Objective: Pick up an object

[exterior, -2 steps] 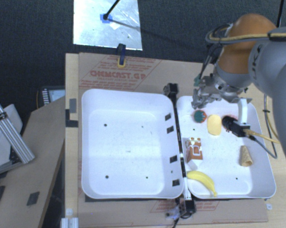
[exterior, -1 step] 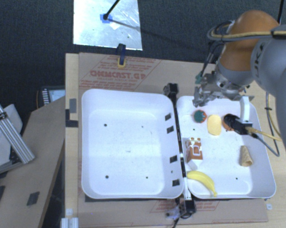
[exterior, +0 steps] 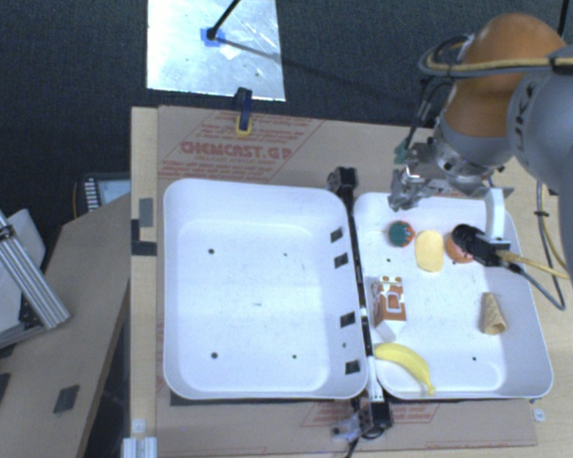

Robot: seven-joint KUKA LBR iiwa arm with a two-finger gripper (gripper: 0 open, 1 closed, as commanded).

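Inside right bin [exterior: 516, 372]: banana [exterior: 406, 362], cone [exterior: 492, 313], green ball [exterior: 400, 234].

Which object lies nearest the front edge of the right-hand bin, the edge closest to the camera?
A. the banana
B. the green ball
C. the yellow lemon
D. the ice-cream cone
A: the banana lies at the near left corner of the right bin, lower in the camera view than the cone, the lemon and the green ball.
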